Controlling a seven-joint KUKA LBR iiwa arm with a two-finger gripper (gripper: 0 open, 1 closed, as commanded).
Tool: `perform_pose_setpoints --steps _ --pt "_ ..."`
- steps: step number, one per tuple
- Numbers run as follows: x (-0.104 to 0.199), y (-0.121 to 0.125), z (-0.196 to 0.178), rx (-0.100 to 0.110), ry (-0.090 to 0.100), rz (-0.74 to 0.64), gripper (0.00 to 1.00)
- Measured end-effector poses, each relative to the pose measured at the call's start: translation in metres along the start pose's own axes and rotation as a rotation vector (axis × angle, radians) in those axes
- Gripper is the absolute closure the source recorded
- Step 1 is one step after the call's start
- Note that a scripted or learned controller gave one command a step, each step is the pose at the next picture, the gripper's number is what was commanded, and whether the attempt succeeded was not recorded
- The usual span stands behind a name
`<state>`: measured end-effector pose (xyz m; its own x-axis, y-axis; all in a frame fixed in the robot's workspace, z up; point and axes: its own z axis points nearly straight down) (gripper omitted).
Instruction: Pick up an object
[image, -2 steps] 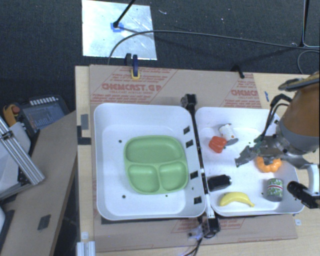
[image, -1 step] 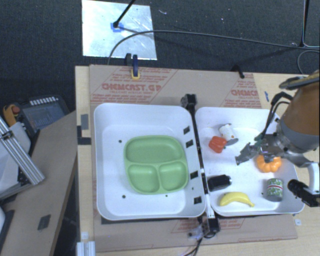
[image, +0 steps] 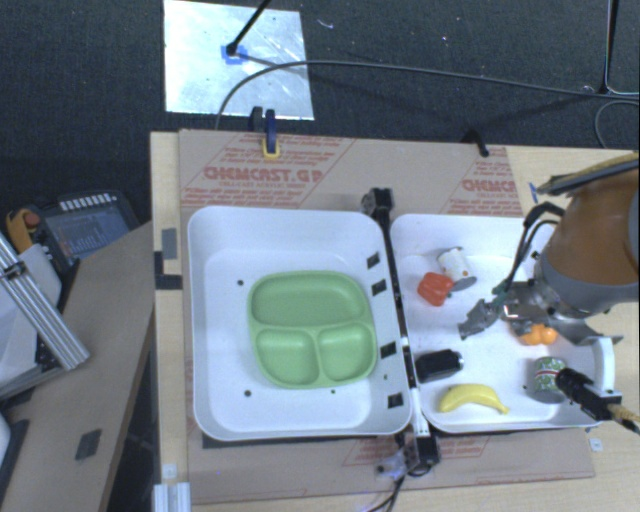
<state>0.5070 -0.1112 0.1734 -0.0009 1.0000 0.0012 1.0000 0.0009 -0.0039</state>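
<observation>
while the arm (image: 600, 250) leans in from the right, its grey body and orange band hang over the far side of the right bin (image: 470, 228), and the gripper (image: 487, 312) sits low over the middle of that bin. its dark fingertips point toward the left, and i see nothing between them. whether they are spread or pressed together i cannot tell from this angle — the dark parts blur into one shape.

around it lie the things to pick from. an orange-red piece (image: 434, 289) rests just left of the gripper, with a small white cylinder (image: 455, 263) touching or nearly touching it on the far side. a small orange object (image: 540, 335) peeks out from under the wrist. a black block (image: 437, 364) lies near the divider between the bins, and just beside it, toward the near wall, a yellow banana (image: 473, 399) lies on its side. a small tin with a green label (image: 547, 378) stands in the near right corner, close to a black part of the arm's hardware.

the left bin (image: 215, 300) holds a pale green divided plate (image: 310, 328) — three compartments, lying flat in the middle. both bins rest on a sheet of printed cardboard (image: 300, 165) on the bench.
</observation>
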Motion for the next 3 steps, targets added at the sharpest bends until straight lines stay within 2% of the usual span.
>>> perform_pose_setpoints --steps 1,2,3 --pt "-0.009 0.001 0.057 -0.004 -0.001 0.002 0.00" --pt "-0.009 0.001 0.091 -0.002 0.000 0.000 0.00" --pt "-0.009 0.002 0.078 -0.006 -0.001 0.000 1.00"
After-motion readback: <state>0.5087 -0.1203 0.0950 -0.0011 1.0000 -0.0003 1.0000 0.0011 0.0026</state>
